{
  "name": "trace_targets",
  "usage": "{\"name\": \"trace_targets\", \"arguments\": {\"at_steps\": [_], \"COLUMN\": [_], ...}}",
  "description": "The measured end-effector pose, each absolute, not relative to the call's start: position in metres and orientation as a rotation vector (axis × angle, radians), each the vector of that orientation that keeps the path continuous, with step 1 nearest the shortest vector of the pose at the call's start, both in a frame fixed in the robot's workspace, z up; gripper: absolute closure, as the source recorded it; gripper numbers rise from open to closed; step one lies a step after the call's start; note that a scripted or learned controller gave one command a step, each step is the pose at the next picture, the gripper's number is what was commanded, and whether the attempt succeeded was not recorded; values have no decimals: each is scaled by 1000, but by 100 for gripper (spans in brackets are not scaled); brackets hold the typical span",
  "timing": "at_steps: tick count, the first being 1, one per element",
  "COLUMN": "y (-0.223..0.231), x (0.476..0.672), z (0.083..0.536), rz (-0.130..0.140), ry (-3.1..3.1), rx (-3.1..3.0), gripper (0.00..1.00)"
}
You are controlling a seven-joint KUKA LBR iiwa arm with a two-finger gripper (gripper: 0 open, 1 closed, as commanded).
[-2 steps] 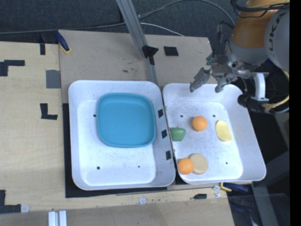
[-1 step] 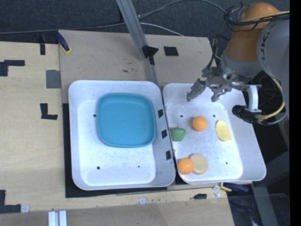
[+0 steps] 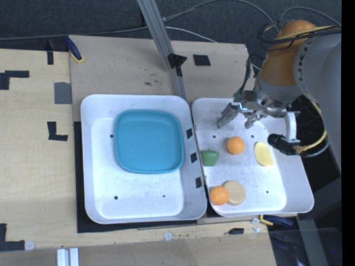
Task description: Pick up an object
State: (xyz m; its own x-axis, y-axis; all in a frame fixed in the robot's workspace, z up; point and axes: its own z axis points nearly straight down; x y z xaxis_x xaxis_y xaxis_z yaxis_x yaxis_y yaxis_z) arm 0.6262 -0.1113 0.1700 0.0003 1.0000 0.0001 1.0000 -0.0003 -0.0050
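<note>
The arm (image 3: 302, 54) is cut off by the right edge, so its upper links go unseen. Its wrist covers the far right corner of the right bin (image 3: 294, 201). The orange ball (image 3: 219, 195) at the near side overlaps the tan disc (image 3: 235, 193), hiding part of the disc's left rim. The green object (image 3: 209, 158) sits against the bin's left wall, too small to tell its shape. The metal pole (image 3: 161, 35) runs out of the top edge. The table (image 3: 33, 148) is cut off at the left.
</note>
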Motion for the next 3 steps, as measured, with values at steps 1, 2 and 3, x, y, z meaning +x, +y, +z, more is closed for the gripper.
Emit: {"name": "trace_targets", "arguments": {"at_steps": [1, 2, 3], "y": [-107, -108, -105], "x": [626, 627, 630], "z": [127, 139, 181], "rz": [5, 1, -3], "ry": [-2220, -2223, -2224], "rx": [-2218, -2220, -2222], "gripper": [0, 100, 100]}}
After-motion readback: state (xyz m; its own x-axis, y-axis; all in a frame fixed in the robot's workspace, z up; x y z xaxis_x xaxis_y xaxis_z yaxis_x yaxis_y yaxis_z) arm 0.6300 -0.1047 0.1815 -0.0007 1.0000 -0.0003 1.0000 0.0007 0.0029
